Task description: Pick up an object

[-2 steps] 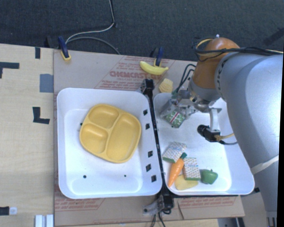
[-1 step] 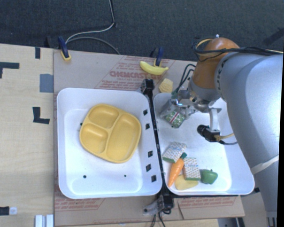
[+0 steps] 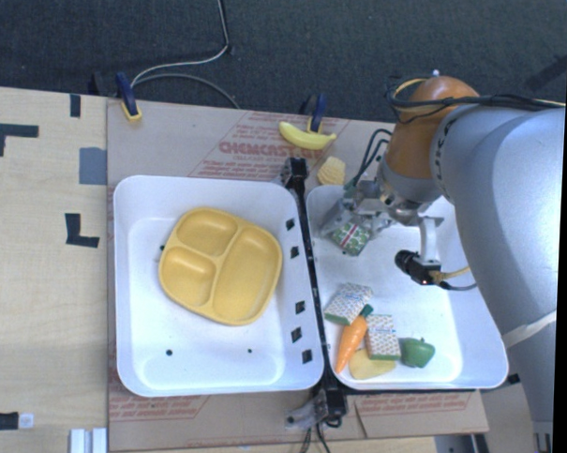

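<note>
At the right of the frame the grey arm with its orange band (image 3: 430,101) reaches in and bends down over the upper part of the right shallow white bin (image 3: 467,318), so that its gripper (image 3: 357,217) hangs just above a small green-and-white patterned packet (image 3: 349,237) lying near the bin's upper left corner. Whether the fingers are spread or closed I cannot tell; the wrist body and cables hide them, and nothing is seen clamped between them. The placing reads as a try at that packet, the nearest thing beneath the tool.

In the centre-left, the left shallow white bin (image 3: 132,355) carries a large yellow plastic divided plate (image 3: 221,265), lying flat and tilted on the diagonal.

The packet looks squarish and crumpled, its longer side running, as far as I can judge, from upper left to lower right.

Lower in the right bin a cluster lies touching: another patterned packet (image 3: 348,303), an orange toy carrot (image 3: 352,338) pointing down-left, a checked packet (image 3: 384,338), a yellow piece (image 3: 369,367) and a green toy pepper (image 3: 416,352).

On the bench above the bins rest a yellow toy banana (image 3: 306,135) and a pale yellow block (image 3: 332,170).
</note>
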### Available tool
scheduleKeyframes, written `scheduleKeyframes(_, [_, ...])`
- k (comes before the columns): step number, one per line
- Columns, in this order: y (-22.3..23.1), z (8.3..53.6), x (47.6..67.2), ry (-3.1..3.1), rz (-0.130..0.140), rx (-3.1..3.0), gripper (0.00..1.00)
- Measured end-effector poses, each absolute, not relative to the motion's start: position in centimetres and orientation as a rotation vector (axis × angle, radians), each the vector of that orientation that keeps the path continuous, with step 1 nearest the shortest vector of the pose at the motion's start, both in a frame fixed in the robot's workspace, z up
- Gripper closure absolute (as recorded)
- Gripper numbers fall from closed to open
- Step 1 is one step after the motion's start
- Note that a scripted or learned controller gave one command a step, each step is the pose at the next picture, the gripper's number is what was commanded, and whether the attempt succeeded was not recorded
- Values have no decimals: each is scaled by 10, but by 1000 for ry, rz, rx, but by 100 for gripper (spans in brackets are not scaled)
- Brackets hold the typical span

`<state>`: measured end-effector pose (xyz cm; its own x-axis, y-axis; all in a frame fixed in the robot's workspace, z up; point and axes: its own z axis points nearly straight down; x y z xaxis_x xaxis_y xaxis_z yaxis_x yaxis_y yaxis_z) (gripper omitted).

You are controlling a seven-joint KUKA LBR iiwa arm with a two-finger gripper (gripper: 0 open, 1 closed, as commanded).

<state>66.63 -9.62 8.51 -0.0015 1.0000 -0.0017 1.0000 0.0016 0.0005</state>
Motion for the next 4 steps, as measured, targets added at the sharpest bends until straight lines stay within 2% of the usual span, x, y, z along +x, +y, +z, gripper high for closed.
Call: scheduleKeyframes(4, [-107, 85, 669, 2222, -1, 2219, 0])
